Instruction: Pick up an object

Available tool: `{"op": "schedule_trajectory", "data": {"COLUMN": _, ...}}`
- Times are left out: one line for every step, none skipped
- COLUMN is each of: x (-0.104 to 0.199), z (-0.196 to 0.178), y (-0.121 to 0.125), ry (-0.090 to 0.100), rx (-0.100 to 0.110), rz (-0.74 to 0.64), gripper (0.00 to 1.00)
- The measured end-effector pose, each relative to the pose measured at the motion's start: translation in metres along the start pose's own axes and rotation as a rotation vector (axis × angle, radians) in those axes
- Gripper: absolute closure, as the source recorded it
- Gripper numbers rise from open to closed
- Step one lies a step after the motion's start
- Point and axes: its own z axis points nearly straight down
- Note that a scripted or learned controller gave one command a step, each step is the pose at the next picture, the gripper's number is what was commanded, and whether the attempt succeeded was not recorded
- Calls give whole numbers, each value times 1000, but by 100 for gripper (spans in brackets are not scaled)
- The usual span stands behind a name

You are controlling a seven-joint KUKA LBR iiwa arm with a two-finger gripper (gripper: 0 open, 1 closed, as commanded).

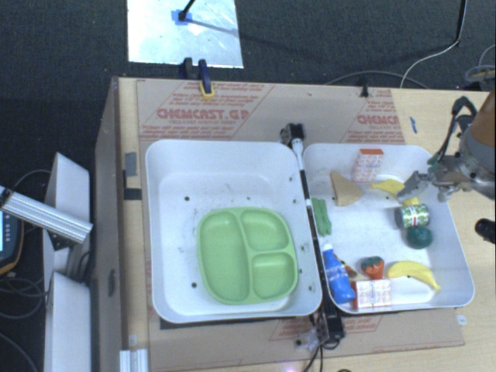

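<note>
Dark carpet floor, bench [232, 107] topped with protective-film sheet; left bin [167, 208] holds green tray [248, 254], gripper [426, 183] over right bin [457, 273], jaw state can't tell

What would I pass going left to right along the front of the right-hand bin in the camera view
Blue bottle → tomato-like red fruit → banana. The small white-and-red box sits just in front of the red fruit, so I leave its place out of the order.
</note>
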Motion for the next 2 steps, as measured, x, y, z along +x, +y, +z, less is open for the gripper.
{"op": "schedule_trajectory", "data": {"x": 3, "z": 102, "y": 21, "ry": 1, "rx": 2, "rz": -1, "gripper": 0}}
{"op": "schedule_trajectory", "data": {"x": 0, "z": 101, "y": -10, "ry": 1, "rx": 1, "rz": 1, "gripper": 0}}
